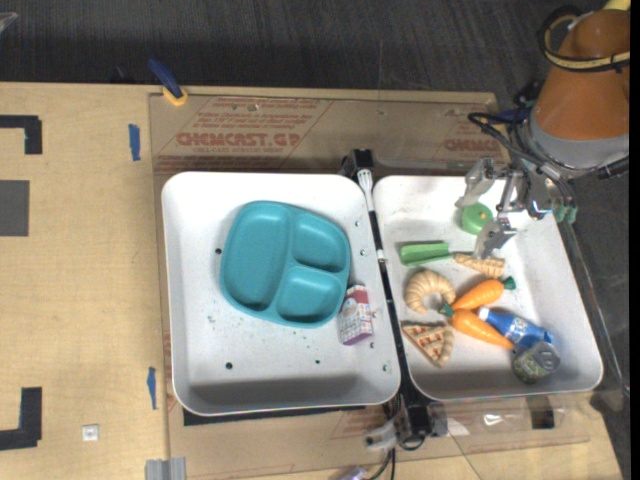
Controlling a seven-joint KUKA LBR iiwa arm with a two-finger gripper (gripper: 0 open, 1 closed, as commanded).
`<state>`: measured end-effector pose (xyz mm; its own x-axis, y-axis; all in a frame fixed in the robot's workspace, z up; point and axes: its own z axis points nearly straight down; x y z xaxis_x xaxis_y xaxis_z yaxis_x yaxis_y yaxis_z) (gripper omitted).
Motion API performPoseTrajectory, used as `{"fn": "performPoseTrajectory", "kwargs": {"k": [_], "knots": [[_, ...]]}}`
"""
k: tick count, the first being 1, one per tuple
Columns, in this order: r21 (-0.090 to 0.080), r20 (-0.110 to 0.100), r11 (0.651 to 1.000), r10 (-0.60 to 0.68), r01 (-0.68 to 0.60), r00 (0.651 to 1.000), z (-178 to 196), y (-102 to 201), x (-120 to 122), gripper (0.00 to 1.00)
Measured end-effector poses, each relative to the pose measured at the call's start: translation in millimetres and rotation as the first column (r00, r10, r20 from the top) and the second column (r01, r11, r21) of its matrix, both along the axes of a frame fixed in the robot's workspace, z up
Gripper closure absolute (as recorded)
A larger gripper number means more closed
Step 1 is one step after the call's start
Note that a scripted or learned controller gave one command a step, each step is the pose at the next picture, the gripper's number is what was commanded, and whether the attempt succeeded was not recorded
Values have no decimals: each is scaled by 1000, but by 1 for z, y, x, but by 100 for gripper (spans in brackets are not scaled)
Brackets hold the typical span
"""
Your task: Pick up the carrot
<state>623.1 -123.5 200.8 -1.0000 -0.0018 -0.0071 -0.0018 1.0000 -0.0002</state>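
Two orange carrots lie in the right bin (580, 298). One carrot (480, 293) has a green top and points right; the other carrot (478, 329) lies just below it, against a blue bottle (510, 325). My gripper (503, 211) hangs over the back of the right bin, above and behind the carrots, apart from them. Its fingers (496, 236) stand open with nothing between them. A round green piece (474, 217) sits just left of the gripper.
Around the carrots lie a green stick (425, 252), a tan ridged piece (480, 263), a croissant (428, 290), a waffle wedge (428, 341) and a dark can (536, 363). The left bin (190, 318) holds a teal divided plate (285, 263) and a small bottle (354, 318).
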Motion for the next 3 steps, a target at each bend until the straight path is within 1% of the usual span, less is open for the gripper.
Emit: {"fn": "performPoseTrajectory", "kwargs": {"k": [1, 2, 3], "knots": [[-1, 4, 999, 54, -54, 999, -104, -21, -46, 0], [-2, 7, 1000, 16, -16, 1000, -110, -2, -94, 0], [-4, 21, 1000, 17, -17, 1000, -97, -2, -89, 100]]}}
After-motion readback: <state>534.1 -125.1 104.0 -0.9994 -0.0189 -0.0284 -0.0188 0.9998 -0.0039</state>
